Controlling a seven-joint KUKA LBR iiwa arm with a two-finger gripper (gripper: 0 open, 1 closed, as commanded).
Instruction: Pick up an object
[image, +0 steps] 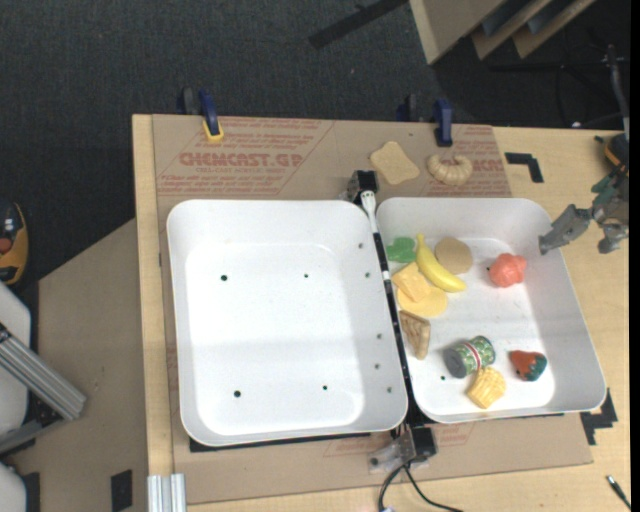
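The gripper (572, 228) hangs at the right bin's (560, 300) far right rim, just off its edge, with nothing between its fingers; how wide they stand cannot be told from this view. No object is chosen or touched yet, so the task looks to be at its approach step.

All the candidates lie in the right bin. A red ball (507, 270) sits nearest the gripper, apart from the rest. A banana (439, 268) lies across a cluster by the bin's left wall, touching a tan disc (454, 254), a green piece (402, 250) and a yellow piece (419, 290). Lower down are a brown wedge (417, 335), a green can (470, 356), a corn piece (486, 387) and a strawberry (528, 365). The left bin (190, 300) holds none of them.

The next move probably calls for travelling leftwards over the bin, settling above one object and descending; the ball looks easiest to reach, though it may roll.

The board (250, 160) under the bins reads "CHEMCAST" followed by "G P" in red; smaller lines below are too faint to read. The can's label is illegible.
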